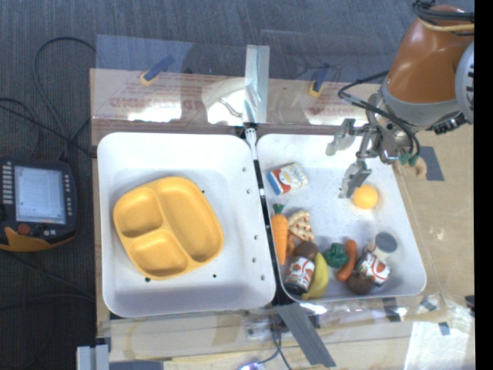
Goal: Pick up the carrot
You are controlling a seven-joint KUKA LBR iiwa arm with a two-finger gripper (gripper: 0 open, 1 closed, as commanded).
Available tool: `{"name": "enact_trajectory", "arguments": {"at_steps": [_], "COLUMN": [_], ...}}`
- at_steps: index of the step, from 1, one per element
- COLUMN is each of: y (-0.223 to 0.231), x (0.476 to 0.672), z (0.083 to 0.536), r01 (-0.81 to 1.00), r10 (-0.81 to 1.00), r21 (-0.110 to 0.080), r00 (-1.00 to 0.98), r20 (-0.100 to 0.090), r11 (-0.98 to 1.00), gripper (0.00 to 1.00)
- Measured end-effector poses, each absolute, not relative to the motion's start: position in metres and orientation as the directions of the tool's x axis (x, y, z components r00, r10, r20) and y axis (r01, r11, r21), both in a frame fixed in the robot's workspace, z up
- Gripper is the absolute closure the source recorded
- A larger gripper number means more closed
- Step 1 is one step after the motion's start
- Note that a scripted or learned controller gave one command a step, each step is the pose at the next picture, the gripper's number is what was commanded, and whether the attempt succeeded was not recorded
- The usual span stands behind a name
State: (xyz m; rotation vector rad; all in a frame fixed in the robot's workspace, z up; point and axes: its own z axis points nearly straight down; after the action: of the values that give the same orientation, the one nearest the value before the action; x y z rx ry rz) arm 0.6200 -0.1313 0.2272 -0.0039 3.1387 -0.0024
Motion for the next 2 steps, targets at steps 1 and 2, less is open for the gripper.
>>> {"name": "enact_trajectory", "arguments": {"at_steps": [1,2], "y": [-0.212,-0.222], "x": [0.665,0.656], "z": [0.155,0.098], "r01": [0.349,0.341], "r10": [0.349,0.341], "r21": [-0.002,-0.001], "r00": [-0.937,-0.94], "r20": [0.001,-0.01], "r11": [0.937,0.94], "gripper": [0.0,0.0]}}
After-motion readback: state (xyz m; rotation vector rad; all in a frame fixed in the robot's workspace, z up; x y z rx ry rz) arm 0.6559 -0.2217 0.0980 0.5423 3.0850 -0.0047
